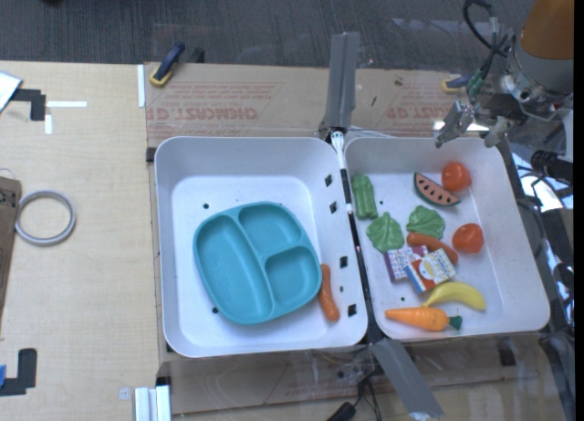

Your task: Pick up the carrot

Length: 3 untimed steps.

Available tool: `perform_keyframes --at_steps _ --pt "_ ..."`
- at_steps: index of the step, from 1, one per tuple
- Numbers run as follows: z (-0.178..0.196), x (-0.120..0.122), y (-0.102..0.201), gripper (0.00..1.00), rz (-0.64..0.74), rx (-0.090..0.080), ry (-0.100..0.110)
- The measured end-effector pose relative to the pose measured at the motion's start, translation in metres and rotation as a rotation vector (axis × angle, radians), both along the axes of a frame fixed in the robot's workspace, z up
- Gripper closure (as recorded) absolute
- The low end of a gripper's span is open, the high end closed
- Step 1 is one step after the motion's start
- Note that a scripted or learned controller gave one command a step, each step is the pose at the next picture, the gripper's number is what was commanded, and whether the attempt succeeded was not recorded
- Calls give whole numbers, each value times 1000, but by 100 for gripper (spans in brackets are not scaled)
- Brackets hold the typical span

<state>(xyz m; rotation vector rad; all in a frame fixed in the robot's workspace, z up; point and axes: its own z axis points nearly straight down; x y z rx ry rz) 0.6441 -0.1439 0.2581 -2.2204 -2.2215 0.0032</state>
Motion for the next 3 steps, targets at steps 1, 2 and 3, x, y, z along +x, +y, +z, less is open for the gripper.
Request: perform_keyframes --at_steps 1,2,3 --pt "9 0 -1 100 2 -2 0" --pt "-128 14 22 100 -34 0 1" --pt "-70 15 -76 100 -76 -2 -4"
